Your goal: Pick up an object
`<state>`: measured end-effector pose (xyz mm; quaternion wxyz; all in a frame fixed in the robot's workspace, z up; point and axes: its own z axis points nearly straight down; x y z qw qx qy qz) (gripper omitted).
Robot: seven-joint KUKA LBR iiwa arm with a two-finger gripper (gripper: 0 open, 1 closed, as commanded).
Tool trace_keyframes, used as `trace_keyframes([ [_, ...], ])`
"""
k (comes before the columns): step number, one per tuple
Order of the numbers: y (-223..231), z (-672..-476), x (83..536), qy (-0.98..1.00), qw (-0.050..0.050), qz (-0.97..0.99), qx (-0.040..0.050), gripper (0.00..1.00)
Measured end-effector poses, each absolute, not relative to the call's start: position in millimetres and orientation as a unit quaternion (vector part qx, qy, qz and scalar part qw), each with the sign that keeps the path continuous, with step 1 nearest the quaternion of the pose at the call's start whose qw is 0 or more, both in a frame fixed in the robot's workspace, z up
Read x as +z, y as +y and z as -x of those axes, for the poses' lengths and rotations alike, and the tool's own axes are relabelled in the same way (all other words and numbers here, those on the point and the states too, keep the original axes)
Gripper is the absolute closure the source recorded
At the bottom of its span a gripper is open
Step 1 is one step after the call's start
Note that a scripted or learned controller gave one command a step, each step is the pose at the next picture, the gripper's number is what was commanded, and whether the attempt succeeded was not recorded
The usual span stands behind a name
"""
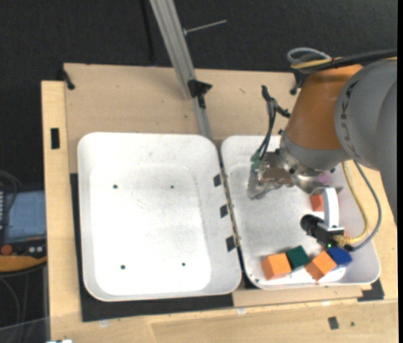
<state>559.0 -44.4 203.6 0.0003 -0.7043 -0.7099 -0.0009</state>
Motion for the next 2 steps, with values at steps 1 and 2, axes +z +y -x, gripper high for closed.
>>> trace_keyframes([
  [1, 12, -560.4, 215, -0.71, 0.0, 0.704, -0.0017, 1.0],
  [2, 60, -566.7, 229, -0.71, 0.0, 0.704, -0.0014, 1.0],
])
